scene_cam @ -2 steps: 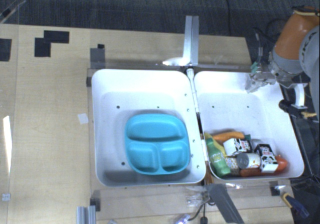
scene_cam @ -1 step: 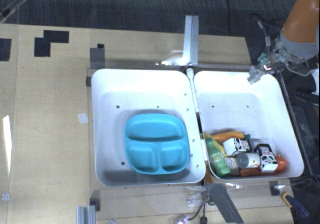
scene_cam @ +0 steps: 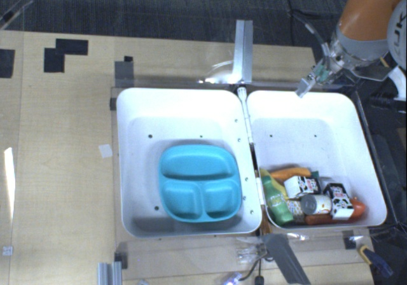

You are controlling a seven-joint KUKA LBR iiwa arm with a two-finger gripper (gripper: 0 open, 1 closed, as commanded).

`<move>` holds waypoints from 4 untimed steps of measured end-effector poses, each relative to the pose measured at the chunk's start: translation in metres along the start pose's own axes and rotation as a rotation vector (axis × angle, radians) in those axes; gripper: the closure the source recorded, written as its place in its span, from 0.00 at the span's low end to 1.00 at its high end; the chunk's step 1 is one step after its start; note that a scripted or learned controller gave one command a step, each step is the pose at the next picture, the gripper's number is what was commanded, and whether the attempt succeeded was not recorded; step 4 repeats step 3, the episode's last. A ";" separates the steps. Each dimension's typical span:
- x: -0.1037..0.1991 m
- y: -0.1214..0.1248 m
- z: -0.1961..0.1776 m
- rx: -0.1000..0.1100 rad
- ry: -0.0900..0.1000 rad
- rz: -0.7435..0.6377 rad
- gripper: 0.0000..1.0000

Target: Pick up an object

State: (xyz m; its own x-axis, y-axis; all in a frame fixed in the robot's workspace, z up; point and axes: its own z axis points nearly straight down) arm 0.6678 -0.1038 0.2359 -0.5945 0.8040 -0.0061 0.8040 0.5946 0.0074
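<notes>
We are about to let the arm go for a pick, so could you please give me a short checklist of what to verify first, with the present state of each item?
1. Objects to pick present: ok, a pile of small items lies in the near corner of the right bin.
2. Gripper above the pile: not ok, it sits at the right bin's far rim, apart from the pile.
3. Gripper free of any object: ok, nothing shows between its tips.
4. Fingers open: cannot tell.
5. Single item separable: cannot tell, the items touch and overlap.
6. Blue tray out of the way: ok, it lies in the left bin.
</notes>
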 end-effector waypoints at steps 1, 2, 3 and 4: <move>0.044 0.027 0.050 0.003 0.002 0.324 1.00; 0.021 0.018 0.035 0.003 0.001 0.521 1.00; 0.017 -0.054 -0.009 0.001 0.000 0.130 1.00; 0.017 -0.054 -0.009 0.001 0.000 0.130 1.00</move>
